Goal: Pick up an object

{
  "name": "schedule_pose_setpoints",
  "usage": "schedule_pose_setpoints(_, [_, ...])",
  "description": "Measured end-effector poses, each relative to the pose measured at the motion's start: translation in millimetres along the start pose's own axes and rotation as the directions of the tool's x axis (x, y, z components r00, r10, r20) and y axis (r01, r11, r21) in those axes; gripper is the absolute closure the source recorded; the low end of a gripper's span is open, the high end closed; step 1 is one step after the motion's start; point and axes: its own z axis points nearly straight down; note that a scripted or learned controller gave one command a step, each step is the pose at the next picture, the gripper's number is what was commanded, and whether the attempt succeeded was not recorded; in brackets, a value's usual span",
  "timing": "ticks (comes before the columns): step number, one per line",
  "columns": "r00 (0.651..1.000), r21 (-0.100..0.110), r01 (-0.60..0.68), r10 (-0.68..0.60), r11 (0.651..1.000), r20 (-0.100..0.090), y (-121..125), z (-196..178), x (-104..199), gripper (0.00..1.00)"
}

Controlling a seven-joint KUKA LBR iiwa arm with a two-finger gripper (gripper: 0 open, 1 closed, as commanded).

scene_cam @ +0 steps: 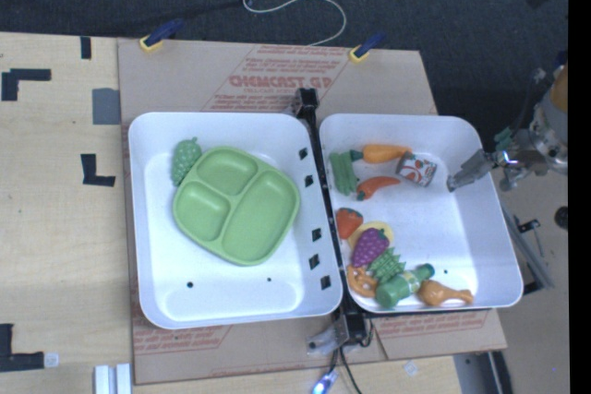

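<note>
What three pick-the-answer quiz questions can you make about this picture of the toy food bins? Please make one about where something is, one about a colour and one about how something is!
1. Where is the green divided plate?
A. In the left bin
B. In the right bin
C. On the cardboard

2. What colour is the grape bunch in the right bin?
A. Blue
B. Purple
C. White

3. How is the small can resting?
A. Standing on the plate
B. Lying on its side
C. Gripped by the tool

Answers: 1 A, the plate sits on the left bin's floor. 2 B, the bunch is purple. 3 B, the can lies tipped over by the carrot, apart from the tool.
</note>
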Motion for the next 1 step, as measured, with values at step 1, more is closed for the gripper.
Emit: schedule_pose_setpoints(1, [1.000,-0.018,0.006,-0.005,1.000,0.003,-37.8,-158.0,53.5,0.00])
